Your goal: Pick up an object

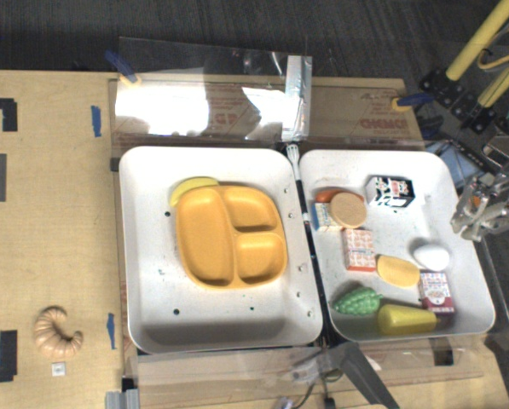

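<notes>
Hovering at right edge of frame beside right bin (471,309), pincer (480,211) state indiscernible, nothing visibly held; needing descent onto an object.

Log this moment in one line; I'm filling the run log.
phase: approach | end effector: over right bin's right rim, holding nothing seen | left bin: yellow divided tray | pick: not yet done

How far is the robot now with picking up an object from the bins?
Nothing looks picked yet. The gripper sits at the right rim of the right bin, with no item seen between its fingers. The toys lie in that bin: the white egg, the yellow slice, the green piece. The yellow tray rests in the left bin. Reaching, grasping and lifting all remain.
</notes>
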`<state>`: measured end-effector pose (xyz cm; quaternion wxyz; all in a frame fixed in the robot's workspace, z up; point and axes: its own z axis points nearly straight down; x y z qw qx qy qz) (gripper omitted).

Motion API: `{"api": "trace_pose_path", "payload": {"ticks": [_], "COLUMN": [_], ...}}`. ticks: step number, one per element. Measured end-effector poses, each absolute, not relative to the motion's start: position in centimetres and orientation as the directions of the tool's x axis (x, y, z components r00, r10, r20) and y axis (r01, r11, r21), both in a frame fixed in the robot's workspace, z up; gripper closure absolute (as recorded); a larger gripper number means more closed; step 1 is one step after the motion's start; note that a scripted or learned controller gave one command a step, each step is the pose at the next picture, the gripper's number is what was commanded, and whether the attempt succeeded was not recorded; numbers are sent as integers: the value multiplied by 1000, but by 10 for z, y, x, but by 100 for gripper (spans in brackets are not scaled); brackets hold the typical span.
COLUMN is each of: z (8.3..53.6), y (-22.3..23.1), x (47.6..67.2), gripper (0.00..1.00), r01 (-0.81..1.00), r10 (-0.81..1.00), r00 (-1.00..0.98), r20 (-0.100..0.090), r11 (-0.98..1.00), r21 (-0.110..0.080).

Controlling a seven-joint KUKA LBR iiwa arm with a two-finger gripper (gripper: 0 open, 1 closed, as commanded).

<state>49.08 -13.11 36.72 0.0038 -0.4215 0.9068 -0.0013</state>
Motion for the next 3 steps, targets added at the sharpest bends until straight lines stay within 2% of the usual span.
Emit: {"api": "trace_pose_path", "payload": {"ticks": [1,2,3], "z": [346,370,361], "y": [-167,-156,-143], "x": [497,502,525], "gripper": [100,100,100], "r01": [-972,-935,-795], "r10": [-972,-935,-795], "r00": [-235,355,607], "r20": [-2,0,-1], "r11": [235,-355,-607], "r21": [-1,-6,-5]}}
